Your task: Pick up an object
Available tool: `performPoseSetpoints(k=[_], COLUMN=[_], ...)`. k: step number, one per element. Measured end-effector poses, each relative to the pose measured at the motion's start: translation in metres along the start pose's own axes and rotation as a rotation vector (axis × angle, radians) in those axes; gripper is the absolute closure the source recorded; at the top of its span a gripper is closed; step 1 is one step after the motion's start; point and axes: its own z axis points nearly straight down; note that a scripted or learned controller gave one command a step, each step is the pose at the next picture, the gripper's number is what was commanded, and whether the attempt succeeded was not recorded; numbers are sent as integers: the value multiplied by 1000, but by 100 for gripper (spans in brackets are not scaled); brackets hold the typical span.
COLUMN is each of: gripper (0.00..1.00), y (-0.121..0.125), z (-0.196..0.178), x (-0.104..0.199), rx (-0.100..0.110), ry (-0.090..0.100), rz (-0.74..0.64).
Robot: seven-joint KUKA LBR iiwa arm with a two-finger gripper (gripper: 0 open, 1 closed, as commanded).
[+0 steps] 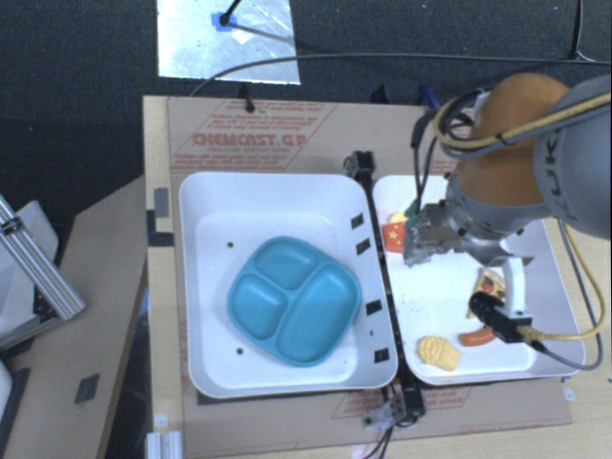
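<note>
1. Camera view: two shallow white bins sit side by side on a brown board that fills the middle of the frame. The left bin [206,208] takes the centre; the right bin [555,357] lies at centre right, partly covered by the arm.
2. In the left bin rests a blue divided plate [294,299] with three compartments, lying flat toward the bin's lower middle.
3. The arm [521,151] enters from the right edge, its orange band at upper right above the grey wrist.
4. The gripper [421,242] hangs over the upper left part of the right bin, near the divider between the bins. Whether its jaws are apart or together I cannot tell; the wrist body hides them.
5. A small red and orange object [394,233] lies just beside the gripper, at the right bin's left wall.
6. A yellow ridged piece [439,353] lies at the right bin's lower left.
7. A small red sausage-like item [475,337] sits just to its right, near a black cable fitting [497,316].
8. A shiny silver sheet [227,25] lies on the dark floor at upper left.
</note>
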Motion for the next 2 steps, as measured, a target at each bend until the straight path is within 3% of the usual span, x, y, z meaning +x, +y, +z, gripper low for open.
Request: performPoseSetpoints(k=[2], gripper=[100], y=[-23], z=[-1], x=[85], rx=[0], ry=[0], rz=[0])
